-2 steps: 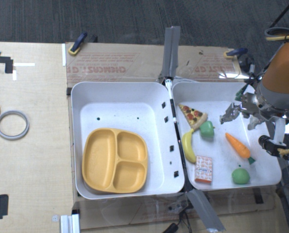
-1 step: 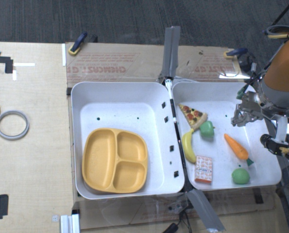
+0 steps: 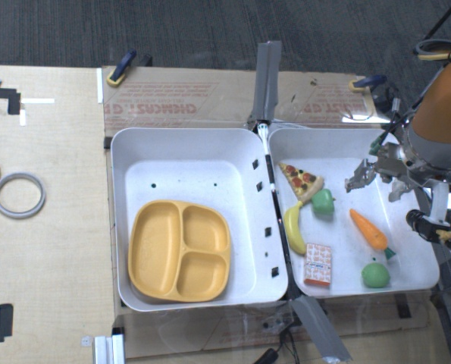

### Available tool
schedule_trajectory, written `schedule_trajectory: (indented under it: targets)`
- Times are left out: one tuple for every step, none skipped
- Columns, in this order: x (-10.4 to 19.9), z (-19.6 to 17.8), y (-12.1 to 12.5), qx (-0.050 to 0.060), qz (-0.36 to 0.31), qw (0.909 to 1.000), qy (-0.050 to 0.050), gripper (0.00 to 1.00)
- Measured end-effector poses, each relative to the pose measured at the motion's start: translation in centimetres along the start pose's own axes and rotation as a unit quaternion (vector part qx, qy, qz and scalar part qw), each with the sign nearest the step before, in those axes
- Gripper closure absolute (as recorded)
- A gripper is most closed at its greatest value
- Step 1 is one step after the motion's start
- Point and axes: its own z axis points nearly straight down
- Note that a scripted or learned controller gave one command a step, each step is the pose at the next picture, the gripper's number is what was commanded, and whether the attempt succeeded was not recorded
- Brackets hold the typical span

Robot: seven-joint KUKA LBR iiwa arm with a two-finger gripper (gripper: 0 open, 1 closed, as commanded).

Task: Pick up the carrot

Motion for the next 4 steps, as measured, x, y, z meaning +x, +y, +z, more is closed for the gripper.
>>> schedule_trajectory:
  targets:
    - [-2.3, 7.5, -2.6, 0.000, 0.054, 0.9985, 0.001, 0.00]
    - [-2.5, 6.7, -2.6, 0.001, 0.056, 0.9984, 0.000, 1.00]
    - [-4.4, 7.5, -7.5, -0.002, -0.004, 1.0000, 0.001, 1.00]
    - [0.2, 5.1, -8.1, 0.000, 0.064, 0.9979, 0.001, 1.00]
